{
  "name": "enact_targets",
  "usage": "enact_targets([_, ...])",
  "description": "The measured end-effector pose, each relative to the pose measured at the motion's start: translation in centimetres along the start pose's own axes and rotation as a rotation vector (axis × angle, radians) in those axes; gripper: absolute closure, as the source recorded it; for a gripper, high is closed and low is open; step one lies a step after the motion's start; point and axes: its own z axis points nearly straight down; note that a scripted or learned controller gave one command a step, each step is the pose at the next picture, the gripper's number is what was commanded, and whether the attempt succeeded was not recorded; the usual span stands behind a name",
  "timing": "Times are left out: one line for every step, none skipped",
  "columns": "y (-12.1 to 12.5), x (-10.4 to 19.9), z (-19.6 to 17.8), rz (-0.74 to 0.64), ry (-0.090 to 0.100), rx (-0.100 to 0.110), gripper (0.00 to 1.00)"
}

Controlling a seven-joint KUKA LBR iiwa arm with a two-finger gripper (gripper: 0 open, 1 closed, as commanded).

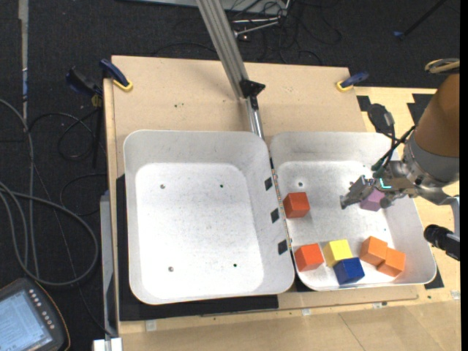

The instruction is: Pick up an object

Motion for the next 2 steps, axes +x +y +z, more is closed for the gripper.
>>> enact_targets([0.1, 0.0, -0.2, 0.002, -0.001, -0.004, 0.00])
enact_targets([0.2, -1.0, 5.2, 0.003, 0.000, 0.001, 0.00])
